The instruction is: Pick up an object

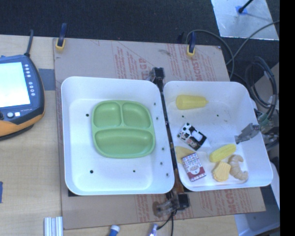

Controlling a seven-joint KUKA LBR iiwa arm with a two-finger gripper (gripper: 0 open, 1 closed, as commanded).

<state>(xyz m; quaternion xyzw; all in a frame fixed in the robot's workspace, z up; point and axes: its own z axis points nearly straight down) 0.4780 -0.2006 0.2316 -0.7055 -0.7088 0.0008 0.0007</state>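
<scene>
The right bin (246,95) holds several small things. A yellow oblong piece (191,102) lies near its far side. A black-and-white patterned item (192,134) sits in the middle, with a yellow wedge (183,152) and a small red box (193,166) in front of it. Toward the near right lie a yellow banana-like piece (222,152), a yellow block (221,171) and a pale curled piece (238,167). My gripper (247,132) reaches in at the bin's right rim as a grey tip, just right of the banana-like piece and touching nothing that I can see.
The left bin (73,132) holds a green divided plate (122,129). A teach pendant (12,95) rests on the bench at the far left. Cables (263,82) hang beside the right bin. Clamps (158,74) join the bins at front and back.
</scene>
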